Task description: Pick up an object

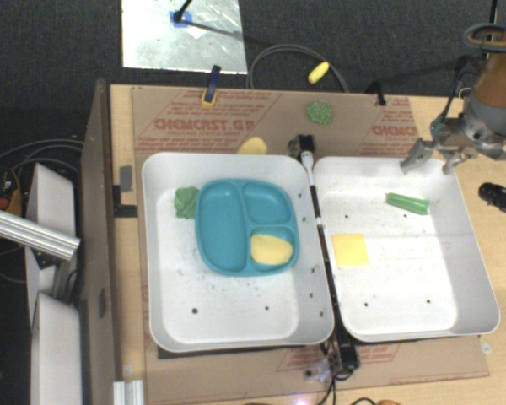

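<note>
Two white bins sit side by side on the tabletop (194, 116). The left bin (173, 310) carries a blue divided tray (228, 226) with a yellow piece (271, 249) in its lower right compartment and a green leafy piece (186, 201) touching the tray's left edge. The right bin (422, 302) holds a yellow square (350, 249) and a green stick (406, 202), well apart. The gripper (432, 156) hangs over that bin's upper right corner, jaws spread and holding nothing. The stick lies nearest, just below the jaws. Its narrow, slanted body could slip or roll if the jaws close across it misaligned; the bin wall is close too.
</note>
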Robot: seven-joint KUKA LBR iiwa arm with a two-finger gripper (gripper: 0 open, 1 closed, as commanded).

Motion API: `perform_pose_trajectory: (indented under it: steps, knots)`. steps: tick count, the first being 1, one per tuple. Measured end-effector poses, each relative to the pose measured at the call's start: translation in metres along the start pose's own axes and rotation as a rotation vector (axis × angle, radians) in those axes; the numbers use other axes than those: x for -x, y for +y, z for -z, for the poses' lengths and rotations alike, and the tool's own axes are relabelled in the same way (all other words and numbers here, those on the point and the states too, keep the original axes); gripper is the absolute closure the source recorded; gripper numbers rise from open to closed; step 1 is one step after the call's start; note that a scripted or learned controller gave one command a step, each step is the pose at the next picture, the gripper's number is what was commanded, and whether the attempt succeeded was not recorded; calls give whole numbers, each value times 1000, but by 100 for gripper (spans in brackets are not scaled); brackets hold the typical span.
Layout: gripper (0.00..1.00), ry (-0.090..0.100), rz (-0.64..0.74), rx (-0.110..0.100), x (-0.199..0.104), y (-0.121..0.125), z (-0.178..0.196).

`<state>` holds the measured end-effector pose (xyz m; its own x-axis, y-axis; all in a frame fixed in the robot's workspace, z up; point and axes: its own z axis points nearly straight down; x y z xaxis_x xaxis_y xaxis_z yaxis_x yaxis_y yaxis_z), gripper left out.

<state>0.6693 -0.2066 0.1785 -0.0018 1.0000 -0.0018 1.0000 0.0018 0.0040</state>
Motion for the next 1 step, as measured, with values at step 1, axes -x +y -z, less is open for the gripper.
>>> perform_pose_trajectory:
  steps: [1]
  knots:
    - [0,2,-2,-8,0,-34,-98]
